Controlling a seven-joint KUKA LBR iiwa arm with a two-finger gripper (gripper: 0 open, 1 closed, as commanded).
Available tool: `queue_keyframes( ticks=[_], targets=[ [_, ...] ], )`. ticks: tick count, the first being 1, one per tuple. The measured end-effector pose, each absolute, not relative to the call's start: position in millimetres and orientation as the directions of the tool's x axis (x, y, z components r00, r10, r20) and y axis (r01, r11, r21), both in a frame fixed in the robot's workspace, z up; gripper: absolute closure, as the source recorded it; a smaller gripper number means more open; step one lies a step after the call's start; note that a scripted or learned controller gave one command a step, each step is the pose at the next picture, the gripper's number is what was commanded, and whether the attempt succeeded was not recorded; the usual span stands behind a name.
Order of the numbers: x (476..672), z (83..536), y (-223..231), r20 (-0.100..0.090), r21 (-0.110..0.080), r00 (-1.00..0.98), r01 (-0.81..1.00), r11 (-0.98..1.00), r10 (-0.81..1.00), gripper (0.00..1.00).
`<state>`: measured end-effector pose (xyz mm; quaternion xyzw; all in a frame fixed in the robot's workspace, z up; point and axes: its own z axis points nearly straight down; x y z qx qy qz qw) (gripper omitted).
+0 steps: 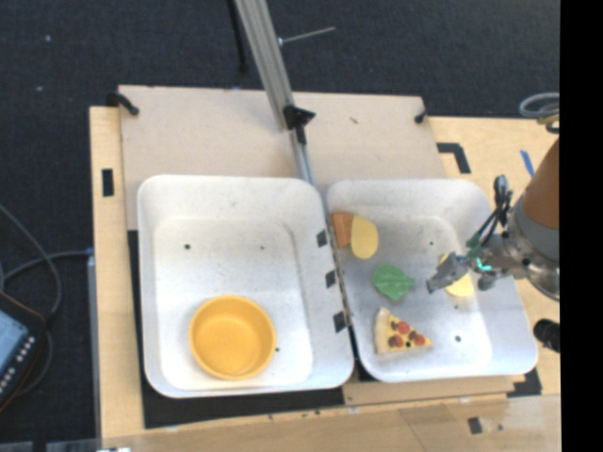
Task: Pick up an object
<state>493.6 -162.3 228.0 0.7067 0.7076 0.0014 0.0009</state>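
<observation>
The left bin (pixel 160 215) holds a yellow bowl (pixel 233 336) near its front edge. The right bin (pixel 415 196) holds a pizza slice (pixel 399 333), a green piece (pixel 392 282), an orange-and-yellow piece (pixel 357 235) and a pale yellow object (pixel 461 287) beneath the jaws (pixel 456 273); perhaps touching, and whether they are parted or closed I cannot tell. Both sit on a wooden counter (pixel 108 412) over dark carpet (pixel 57 45).

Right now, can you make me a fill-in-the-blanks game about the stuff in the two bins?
1. The yellow bowl sits in the ____ bin.
2. The pizza slice lies in the ____ bin.
3. The leafy toy between the pizza slice and the orange-and-yellow toy is ____.
4. The gripper hangs over the ____ bin.

Missing words: left, right, green, right.
</observation>
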Motion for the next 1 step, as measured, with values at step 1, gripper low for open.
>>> queue_keyframes(
  ticks=[1],
  targets=[
    [489.8, 185.2, -161.8, -0.001, -0.002, 0.001, 1.000, -0.001, 1.000, 0.00]
  ],
)
